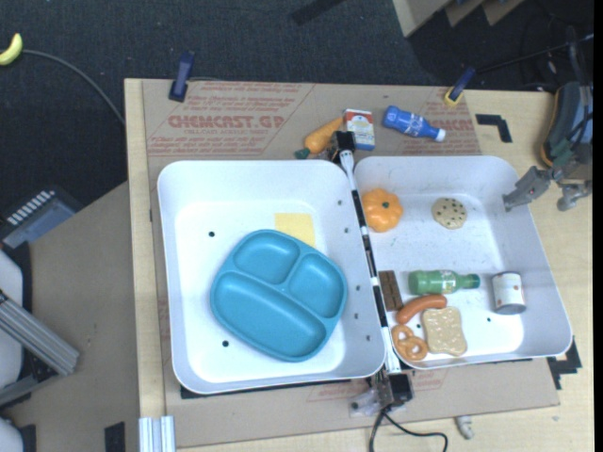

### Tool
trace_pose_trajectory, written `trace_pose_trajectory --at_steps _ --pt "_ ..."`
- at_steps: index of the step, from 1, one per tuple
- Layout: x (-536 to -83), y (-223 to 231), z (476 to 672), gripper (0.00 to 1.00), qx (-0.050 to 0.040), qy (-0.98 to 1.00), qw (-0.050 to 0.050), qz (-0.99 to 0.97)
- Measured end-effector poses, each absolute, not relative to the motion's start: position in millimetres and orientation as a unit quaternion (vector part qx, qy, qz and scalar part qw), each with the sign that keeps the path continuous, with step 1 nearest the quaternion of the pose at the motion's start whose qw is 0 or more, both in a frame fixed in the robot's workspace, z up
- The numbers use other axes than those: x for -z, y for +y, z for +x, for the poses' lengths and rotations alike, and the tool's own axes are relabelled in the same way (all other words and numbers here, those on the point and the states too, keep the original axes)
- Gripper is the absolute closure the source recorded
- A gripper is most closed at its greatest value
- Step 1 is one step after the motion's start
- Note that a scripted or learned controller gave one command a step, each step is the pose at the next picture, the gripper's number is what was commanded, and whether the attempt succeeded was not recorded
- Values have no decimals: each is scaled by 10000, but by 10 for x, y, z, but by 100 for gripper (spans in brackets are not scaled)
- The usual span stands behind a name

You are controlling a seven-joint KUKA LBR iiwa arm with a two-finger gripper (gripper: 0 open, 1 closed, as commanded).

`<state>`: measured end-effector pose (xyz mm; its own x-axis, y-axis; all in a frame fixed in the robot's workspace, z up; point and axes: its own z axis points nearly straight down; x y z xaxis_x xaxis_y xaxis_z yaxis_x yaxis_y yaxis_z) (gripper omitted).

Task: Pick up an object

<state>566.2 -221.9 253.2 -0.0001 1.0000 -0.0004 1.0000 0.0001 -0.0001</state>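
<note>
Jaws: I can't tell their state. I see the gripper (545, 185) at the right bin's (528, 342) upper-right rim, nothing visibly between its tips, apart from every object.

Right bin contents, any of them a pick candidate: orange pumpkin (382, 209) near the divider, cookie (450, 213) beside it toward the middle, green bottle (441, 282) lying on its side, silver can (509, 292) just right of the bottle, sausage (420, 306), cracker (443, 331) and pretzel (410, 344) bunched at the bottom left.

Left bin (179, 215): blue divided plate (278, 294), yellow square (295, 226) partly under its top edge.

Bench (236, 116): behind the bins I see a blue bottle (413, 123), small carton (359, 128), an orange item (323, 137). Dark floor beyond.
</note>
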Motion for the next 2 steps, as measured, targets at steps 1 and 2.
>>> trace_pose_trajectory --at_steps 1,2 --pt "-976 -1463 5593 0 8 7075 -23 7067" --pt "-873 -1412 6464 0 -14 7076 27 7066"
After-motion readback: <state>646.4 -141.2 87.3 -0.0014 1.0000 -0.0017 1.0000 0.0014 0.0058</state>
